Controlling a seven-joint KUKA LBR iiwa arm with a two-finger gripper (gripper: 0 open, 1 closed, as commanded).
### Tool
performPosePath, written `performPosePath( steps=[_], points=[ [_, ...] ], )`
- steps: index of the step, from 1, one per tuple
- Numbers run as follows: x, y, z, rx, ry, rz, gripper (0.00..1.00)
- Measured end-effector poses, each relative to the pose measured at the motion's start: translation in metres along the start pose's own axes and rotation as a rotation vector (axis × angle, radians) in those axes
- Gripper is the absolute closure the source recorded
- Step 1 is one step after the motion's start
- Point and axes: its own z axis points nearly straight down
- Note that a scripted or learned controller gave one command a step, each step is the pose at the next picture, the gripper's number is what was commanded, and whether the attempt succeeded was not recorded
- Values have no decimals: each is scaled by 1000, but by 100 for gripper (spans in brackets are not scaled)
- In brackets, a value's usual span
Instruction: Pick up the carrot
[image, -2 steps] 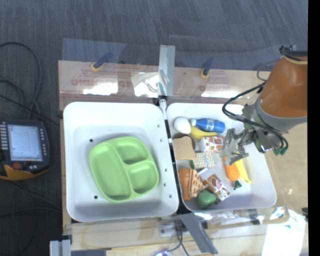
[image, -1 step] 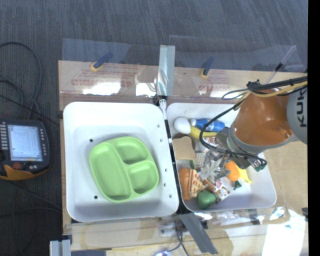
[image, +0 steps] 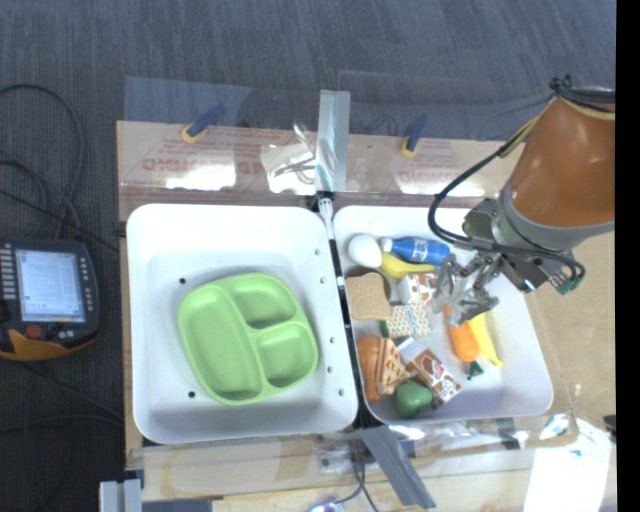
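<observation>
Camera view, nearest the lens: a green vegetable (image: 411, 398) lay at the right bin's (image: 520, 395) front, and behind it the carrot (image: 465, 342) beside a yellow piece (image: 486, 338). The gripper (image: 463, 295) hovered just above the carrot's far end — fingers apart, nothing between them. I judged this the approach step; next came a short descent, then closing. Farther back lay a blue bottle (image: 420, 248).

Nothing legible anywhere. Print showing faintly on the small cartons (image: 428, 368) in the lower right of the frame, too blurred for reading. Screen glowing on the handheld pendant (image: 45, 295) at the left edge, its characters too small for reading.
</observation>
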Motion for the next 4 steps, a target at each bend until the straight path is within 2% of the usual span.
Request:
performPosePath(
  steps=[1, 2, 3, 4],
  points=[
    [12, -62, -148, 0, 2, -162, 100],
    [-1, -84, -36, -18, 8, -494, 100],
    [-21, -79, -50, -15, 0, -1059, 100],
    [49, -77, -7, -21, -1, -1446, 100]
  ],
)
